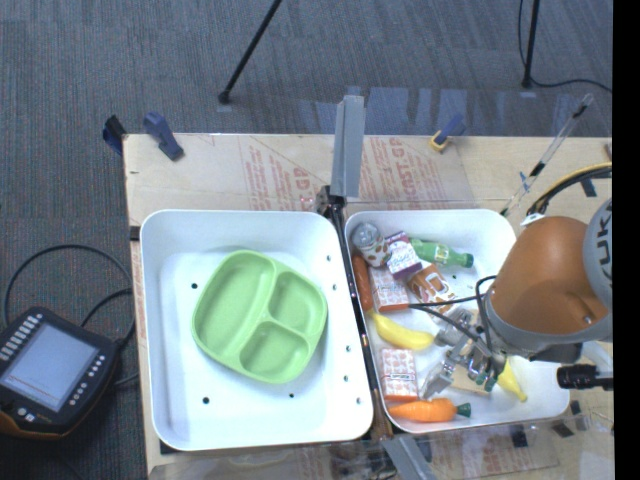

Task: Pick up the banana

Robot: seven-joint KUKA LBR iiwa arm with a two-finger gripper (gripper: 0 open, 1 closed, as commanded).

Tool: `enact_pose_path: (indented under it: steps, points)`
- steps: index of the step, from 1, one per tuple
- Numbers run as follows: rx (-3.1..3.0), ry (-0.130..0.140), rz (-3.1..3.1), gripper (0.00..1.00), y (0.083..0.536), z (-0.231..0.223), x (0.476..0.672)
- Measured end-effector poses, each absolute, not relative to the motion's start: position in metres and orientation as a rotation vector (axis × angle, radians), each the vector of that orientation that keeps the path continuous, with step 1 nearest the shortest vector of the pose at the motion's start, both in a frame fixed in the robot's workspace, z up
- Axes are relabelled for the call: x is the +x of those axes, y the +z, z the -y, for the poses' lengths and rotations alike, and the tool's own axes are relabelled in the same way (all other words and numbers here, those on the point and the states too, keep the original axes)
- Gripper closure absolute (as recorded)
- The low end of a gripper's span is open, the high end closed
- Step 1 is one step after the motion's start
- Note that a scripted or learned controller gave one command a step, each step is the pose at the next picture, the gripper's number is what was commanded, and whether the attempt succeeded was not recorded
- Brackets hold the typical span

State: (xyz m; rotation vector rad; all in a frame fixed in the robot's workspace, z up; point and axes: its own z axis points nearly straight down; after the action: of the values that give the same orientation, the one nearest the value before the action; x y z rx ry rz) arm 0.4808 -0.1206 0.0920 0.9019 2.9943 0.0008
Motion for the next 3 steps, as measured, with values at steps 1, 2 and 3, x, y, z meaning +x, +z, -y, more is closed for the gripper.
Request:
enact_pose_path:
  steps: [1,2,3]
  points:
    - [0.923,0.002,-3.003,0.00,0.087,0.082,0.560]
    - [0.689,0.002,-3.063,0.00,0.234,0.118,0.566]
    - [0.705,0.002,-3.063,0.00,0.182,0.171,0.535]
